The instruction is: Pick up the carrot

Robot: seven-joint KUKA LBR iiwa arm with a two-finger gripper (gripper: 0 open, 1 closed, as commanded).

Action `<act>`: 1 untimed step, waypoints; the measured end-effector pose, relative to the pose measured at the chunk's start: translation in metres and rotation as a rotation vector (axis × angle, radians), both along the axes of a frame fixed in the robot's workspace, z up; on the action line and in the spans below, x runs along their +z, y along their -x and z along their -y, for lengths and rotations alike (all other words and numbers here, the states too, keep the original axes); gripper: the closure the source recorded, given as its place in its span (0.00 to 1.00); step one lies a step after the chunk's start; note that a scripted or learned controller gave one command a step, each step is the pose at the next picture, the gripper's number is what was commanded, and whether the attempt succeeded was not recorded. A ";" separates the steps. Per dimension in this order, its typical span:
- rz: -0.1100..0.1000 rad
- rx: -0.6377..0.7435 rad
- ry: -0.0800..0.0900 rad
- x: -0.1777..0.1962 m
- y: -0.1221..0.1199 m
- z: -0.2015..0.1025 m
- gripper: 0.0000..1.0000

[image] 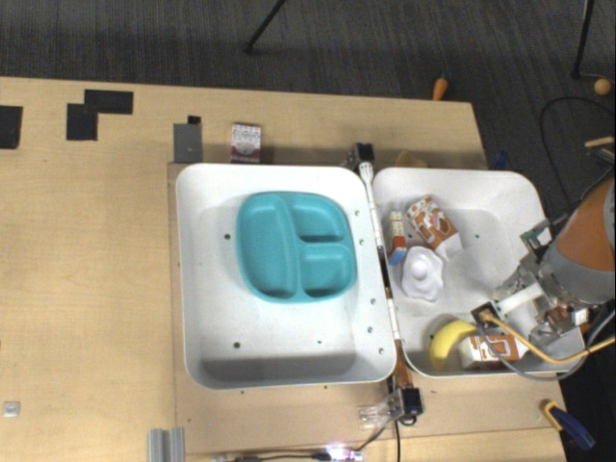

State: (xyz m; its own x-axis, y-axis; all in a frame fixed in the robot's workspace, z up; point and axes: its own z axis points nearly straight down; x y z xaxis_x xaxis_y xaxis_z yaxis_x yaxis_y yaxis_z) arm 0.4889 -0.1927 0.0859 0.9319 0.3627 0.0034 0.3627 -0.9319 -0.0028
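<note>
Where the two white bins sit side by side on the bench [87, 287], the left bin [207, 354] has a blue-green plate [294, 246] in it. The plate has three parts. The right bin [500, 195] has more things in it. A little brown and white box [430, 222] lies near the top, and a white cup [421, 272] is just below it. A yellow banana [449, 340] lies at the bottom, next to a brown carton [493, 350]. The end effector [493, 314] is low in the right bin, just above the brown carton and near the banana. I cannot tell if it is wide or narrow. A small orange thing [440, 89] lies just past the far edge of the bench. It may be the carrot, but I cannot tell.
</note>
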 end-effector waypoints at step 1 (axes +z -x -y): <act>0.000 -0.001 0.000 0.000 0.000 0.000 0.00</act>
